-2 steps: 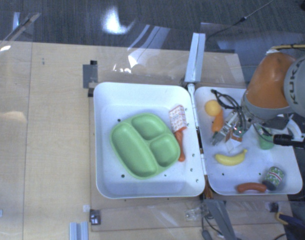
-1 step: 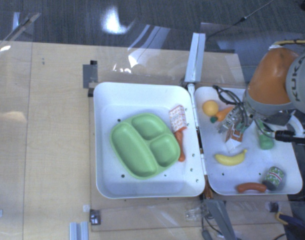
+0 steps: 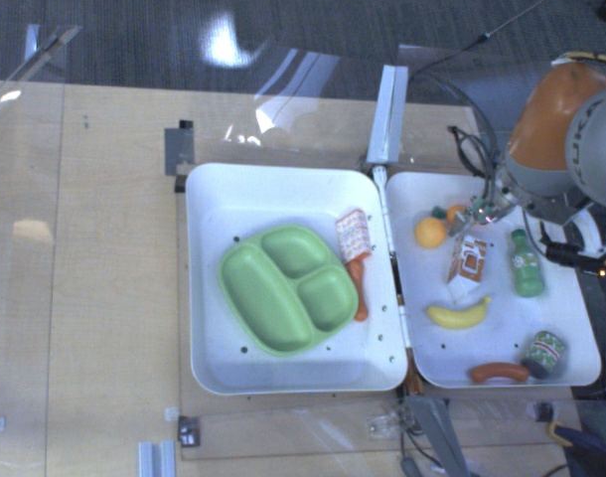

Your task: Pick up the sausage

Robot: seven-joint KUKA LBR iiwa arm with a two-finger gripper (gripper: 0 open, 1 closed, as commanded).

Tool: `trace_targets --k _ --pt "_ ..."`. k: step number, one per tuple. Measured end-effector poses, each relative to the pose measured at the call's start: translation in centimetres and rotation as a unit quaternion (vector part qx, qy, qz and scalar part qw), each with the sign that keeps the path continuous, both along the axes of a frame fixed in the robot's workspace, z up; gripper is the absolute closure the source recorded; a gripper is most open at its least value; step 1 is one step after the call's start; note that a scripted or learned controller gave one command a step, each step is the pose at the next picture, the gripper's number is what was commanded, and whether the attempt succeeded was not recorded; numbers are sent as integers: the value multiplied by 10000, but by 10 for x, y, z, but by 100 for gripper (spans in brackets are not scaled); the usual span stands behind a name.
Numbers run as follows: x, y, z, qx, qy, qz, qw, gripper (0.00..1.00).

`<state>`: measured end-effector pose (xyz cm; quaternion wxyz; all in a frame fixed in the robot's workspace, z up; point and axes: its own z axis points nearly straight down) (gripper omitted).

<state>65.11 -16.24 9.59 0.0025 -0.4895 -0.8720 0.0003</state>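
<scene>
Sausage (image 3: 499,373) lies flat at the near edge of the right bin (image 3: 571,311), almost against the front wall and just beside a small can (image 3: 545,352) on its right. Main risk, judged from that layout: a descent there has little clearance, so one side of the end effector could land on the bin wall or nudge the can, and the sausage, being round, could roll or squirt out of a grasp.

End effector (image 3: 482,210) sits at the far side of the right bin, well apart from the sausage; cannot tell whether it is apart or together, cabling and clutter hide it. It is low over a white packet (image 3: 468,262), with an orange fruit (image 3: 431,232) just beside, so a wrong-item grab looks plausible.

Also in the right bin: banana (image 3: 457,313) mid-bin, green bottle (image 3: 527,263) toward the right.

Left bin (image 3: 209,266): green three-compartment tray (image 3: 286,287), nothing seen in its compartments. A carrot-like orange piece (image 3: 358,284) lies along the tray's right edge, a small white packet (image 3: 353,234) just beyond it. That piece resembles the sausage; mis-targeting possible.

Table (image 3: 84,266) carries both bins.
</scene>
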Motion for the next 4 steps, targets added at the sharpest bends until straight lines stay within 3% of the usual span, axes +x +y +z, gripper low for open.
trace_targets --k 1,2,3,4 --pt "20 74 72 -11 -78 -767 9970 100" --pt "20 73 71 -13 -77 -766 9970 0" --pt "-89 16 -6 -25 -92 -587 9982 0" --pt "0 2 -5 25 252 250 9994 0"
